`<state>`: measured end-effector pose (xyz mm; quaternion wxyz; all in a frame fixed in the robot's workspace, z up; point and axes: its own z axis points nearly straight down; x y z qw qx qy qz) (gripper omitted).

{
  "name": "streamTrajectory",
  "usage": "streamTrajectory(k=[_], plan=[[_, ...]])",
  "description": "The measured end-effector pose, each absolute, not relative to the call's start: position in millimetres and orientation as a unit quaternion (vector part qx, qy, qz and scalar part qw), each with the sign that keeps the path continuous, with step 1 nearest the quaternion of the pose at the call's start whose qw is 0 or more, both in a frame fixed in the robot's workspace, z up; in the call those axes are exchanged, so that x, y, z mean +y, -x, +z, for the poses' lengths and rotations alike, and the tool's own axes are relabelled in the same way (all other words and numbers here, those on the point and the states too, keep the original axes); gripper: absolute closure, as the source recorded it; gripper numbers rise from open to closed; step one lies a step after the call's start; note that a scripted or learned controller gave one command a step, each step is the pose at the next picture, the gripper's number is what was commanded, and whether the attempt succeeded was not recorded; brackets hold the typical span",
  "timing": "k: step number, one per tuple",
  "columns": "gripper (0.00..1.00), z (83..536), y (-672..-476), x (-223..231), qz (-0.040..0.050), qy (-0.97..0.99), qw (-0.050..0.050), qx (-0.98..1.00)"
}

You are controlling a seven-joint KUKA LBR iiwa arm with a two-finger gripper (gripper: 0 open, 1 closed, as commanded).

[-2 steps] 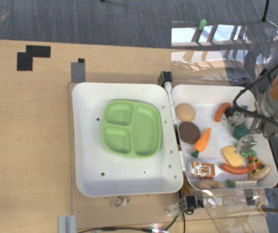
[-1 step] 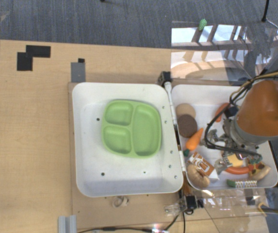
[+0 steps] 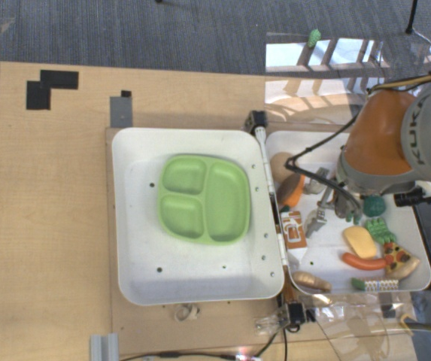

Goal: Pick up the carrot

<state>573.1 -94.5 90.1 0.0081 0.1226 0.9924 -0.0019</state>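
We see the carrot [image 3: 293, 192] lying against the right bin's [image 3: 424, 277] left wall, our end effector [image 3: 319, 218] just beside it with grip state we cannot tell; it looks light, stiff and smooth, best pinched across its thick middle.

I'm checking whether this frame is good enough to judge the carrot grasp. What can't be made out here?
- Hand: small and dark against the arm; open or shut is unclear.
- Carrot: its upper end is crossed by a black cable, and contact with the hand is unclear.
- Right bin: its upper right part is covered by the arm.
- Small toys at the bin's lower right: too small to identify.
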Motion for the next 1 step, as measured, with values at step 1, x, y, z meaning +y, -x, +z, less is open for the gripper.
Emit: streamTrajectory(k=[1], plan=[[0.00, 88.0, -645.2, -114.3, 0.0001, -0.140, 0.007, 0.990]])
